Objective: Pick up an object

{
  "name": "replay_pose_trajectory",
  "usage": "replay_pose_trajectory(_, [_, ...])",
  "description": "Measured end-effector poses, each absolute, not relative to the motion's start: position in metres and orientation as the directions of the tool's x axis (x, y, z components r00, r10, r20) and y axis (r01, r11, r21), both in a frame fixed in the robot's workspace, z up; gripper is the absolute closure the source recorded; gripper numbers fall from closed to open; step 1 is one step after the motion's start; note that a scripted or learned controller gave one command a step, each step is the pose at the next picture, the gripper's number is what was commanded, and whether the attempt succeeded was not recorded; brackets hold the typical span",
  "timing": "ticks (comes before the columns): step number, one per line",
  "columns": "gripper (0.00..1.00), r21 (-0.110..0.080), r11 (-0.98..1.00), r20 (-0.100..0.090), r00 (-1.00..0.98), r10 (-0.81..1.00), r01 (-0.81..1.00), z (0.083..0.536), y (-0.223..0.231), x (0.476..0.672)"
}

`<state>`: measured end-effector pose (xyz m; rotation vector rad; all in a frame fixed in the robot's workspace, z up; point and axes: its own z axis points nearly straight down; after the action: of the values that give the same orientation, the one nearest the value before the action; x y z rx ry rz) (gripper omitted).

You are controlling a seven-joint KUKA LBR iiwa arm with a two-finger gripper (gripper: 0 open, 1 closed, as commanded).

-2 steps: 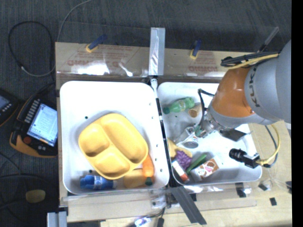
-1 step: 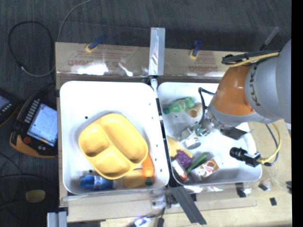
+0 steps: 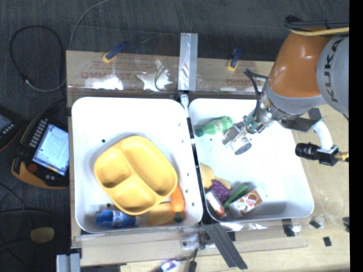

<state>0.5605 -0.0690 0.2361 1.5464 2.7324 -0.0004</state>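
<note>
My gripper [image 3: 240,136] hangs low over the upper middle of the right bin [image 3: 283,169], under the grey and orange arm [image 3: 300,67]. A green bottle [image 3: 212,126] lies on its side just left of the gripper, close to it or touching. Nothing is visibly held. At the right bin's front left corner lies a pile: a purple grape bunch [image 3: 220,191], a dark green stick-shaped item [image 3: 239,194], a red and white carton [image 3: 248,203] and a pale yellow item [image 3: 206,172].
The left bin [image 3: 91,118] holds a large yellow divided plate [image 3: 135,174], an orange carrot [image 3: 177,200] and a blue item [image 3: 115,219] along its front. A central divider [image 3: 191,152] separates the bins. A handheld controller [image 3: 45,152] lies off the bench at left.
</note>
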Motion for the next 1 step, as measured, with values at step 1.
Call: replay_pose_trajectory(1, [0.0, 0.001, 0.515, -0.002, -0.515, 0.857, 0.857, 0.2362, -0.069, 0.5604])
